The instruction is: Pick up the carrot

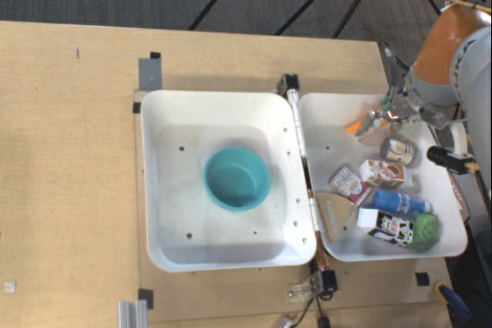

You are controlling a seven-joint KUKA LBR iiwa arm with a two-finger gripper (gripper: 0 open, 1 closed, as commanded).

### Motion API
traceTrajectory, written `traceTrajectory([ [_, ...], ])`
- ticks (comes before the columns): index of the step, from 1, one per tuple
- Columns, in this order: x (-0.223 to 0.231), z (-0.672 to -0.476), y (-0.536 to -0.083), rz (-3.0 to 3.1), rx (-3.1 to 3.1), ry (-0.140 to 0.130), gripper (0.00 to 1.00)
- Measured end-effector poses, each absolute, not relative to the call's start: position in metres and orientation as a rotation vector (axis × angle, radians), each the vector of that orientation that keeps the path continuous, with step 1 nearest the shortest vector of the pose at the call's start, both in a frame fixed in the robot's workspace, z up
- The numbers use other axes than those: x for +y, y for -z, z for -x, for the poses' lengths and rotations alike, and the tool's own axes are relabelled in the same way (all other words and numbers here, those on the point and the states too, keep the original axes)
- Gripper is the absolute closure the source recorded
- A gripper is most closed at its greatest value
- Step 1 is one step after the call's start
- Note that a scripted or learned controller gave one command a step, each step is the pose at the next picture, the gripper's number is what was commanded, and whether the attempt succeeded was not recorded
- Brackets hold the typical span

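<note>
The carrot point(353, 126), small and orange, lies in the back left part of the right bin point(330, 107). My gripper point(372, 123) reaches in from the right on the grey arm with its orange band. Its tip is right at the carrot's right end and covers that end. Whether the carrot is held is not visible from here.
The right bin also holds a round tin point(400, 151), a small carton point(382, 173), a pink packet point(346, 182), a blue bottle point(400, 203), a black-and-white carton point(388, 226) and a green item point(426, 229). A teal bowl point(237, 178) sits in the left bin point(165, 127).
</note>
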State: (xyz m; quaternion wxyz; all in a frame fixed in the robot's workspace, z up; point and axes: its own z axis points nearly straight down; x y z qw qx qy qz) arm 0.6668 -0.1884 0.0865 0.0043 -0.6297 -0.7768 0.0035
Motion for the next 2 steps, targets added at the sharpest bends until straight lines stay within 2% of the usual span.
traceTrajectory([
  [1, -0.160, -0.664, -0.089, 1.220, -2.882, -0.027, 0.00],
  [2, -0.124, -0.662, -0.089, 1.002, -2.970, -0.026, 0.00],
])
